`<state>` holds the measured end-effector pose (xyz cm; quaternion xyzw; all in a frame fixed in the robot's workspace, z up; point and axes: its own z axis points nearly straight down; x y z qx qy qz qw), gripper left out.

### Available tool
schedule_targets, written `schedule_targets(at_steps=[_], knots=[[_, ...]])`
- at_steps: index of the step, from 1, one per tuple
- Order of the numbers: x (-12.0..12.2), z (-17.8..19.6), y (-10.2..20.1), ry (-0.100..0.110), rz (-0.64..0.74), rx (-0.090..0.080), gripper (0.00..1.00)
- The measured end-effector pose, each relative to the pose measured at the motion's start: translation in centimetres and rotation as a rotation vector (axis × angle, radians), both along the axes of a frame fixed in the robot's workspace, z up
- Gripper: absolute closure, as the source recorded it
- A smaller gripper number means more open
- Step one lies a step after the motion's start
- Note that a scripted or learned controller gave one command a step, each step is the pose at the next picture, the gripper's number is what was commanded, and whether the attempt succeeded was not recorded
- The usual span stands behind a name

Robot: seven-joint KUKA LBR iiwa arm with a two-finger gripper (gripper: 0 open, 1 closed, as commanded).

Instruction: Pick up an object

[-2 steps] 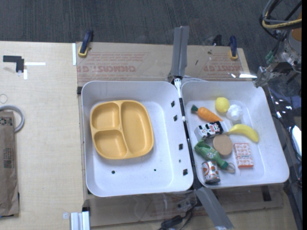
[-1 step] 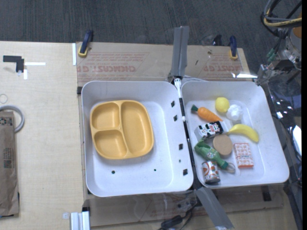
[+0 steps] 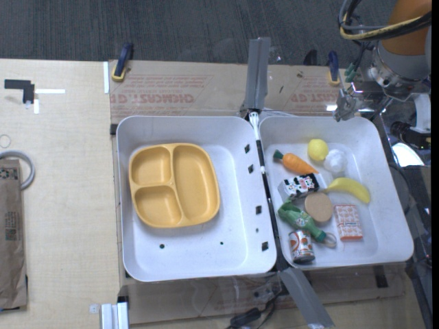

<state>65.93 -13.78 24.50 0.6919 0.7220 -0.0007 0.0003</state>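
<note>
Wooden bench [image 3: 62, 184], dark carpet beyond; two bins: left [image 3: 137, 252] one tray [image 3: 175, 184], right [image 3: 391, 238] eight items; gripper [image 3: 345, 108] grip indiscernible.

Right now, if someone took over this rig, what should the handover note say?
Gripper: above the far right corner of the right bin, nothing visibly held; finger state unclear.
Right bin holds: lemon, carrot, banana, can, small red-and-white box, brown disc, green toy, black-and-white carton.
Left bin: yellow divided plate.
Done: nothing picked yet.
Left: descend, grasp one object, lift.
</note>
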Motion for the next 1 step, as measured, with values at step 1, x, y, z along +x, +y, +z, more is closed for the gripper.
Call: schedule_targets(at_steps=[1], knots=[[-0.09, -13.45, -6.93, 0.0, -0.077, -0.001, 1.0]])
